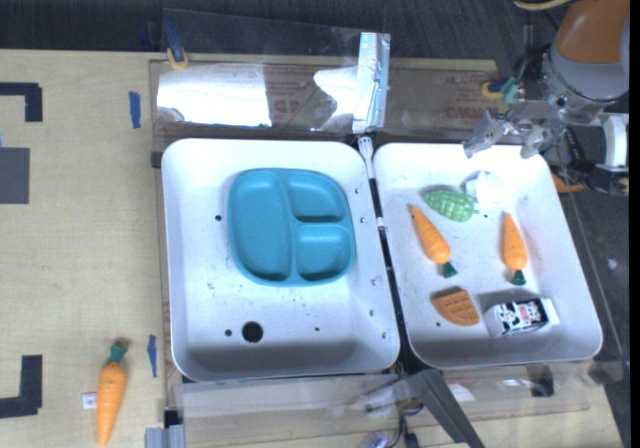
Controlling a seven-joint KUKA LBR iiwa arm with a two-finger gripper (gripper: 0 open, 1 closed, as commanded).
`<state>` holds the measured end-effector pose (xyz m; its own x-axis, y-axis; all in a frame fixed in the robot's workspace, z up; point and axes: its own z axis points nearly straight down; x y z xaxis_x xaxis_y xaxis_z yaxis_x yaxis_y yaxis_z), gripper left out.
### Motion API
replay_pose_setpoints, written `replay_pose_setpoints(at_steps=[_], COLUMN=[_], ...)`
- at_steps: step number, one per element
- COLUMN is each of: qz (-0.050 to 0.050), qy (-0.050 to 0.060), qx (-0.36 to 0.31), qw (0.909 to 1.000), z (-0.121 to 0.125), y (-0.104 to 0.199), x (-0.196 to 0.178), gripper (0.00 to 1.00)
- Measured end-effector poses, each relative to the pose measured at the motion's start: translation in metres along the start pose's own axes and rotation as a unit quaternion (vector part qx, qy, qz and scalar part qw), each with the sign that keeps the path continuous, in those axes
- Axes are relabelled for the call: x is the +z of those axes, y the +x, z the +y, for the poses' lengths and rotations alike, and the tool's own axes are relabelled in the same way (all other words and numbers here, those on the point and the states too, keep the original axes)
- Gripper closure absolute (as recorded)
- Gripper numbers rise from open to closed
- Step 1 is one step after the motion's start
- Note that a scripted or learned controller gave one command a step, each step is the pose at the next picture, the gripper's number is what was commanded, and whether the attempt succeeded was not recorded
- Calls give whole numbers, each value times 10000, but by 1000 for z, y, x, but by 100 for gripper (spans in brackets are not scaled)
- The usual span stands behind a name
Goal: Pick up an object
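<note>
Wooden bench (70, 236), two white bins. Gripper (510, 136) above right bin's (575, 266) far rim, jaw state unclear. Best lowered squarely over the green pod-shaped toy (448, 204), clear of the nearest carrot (431, 234).

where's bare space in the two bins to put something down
Left bin: bare floor in front of the blue tray, beside the dark spot. Right bin is crowded: two carrots, green piece, orange wedge, small carton.
</note>
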<state>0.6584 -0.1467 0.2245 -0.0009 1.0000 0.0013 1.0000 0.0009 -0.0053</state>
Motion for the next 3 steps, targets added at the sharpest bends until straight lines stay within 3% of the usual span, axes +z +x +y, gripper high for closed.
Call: replay_pose_setpoints(at_steps=[1, 2, 3], qz=[-18, 8, -11], qy=[-48, 52, -43], qx=[-421, -362, -841], qw=[9991, 9993, 9964], z=[9, -57, -64], y=[11, 26, 46], x=[-66, 64, 138], gripper=[0, 0, 0])
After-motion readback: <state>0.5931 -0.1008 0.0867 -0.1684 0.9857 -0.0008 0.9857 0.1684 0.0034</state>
